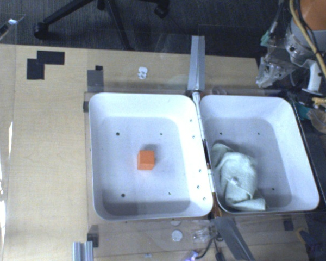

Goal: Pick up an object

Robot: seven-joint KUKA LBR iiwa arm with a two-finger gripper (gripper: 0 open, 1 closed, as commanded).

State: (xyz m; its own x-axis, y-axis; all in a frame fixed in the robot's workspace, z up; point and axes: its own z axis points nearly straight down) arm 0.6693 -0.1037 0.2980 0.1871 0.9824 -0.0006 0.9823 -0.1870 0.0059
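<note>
With its claw (271,72) hanging at upper right, opening impossible to tell, the arm is needing a centred, vertical descent onto the orange cube (146,160).

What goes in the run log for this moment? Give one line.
gripper: above right bin's far right corner, outside bins | block: left bin, untouched | cloth: right bin | pick: not yet done
</note>
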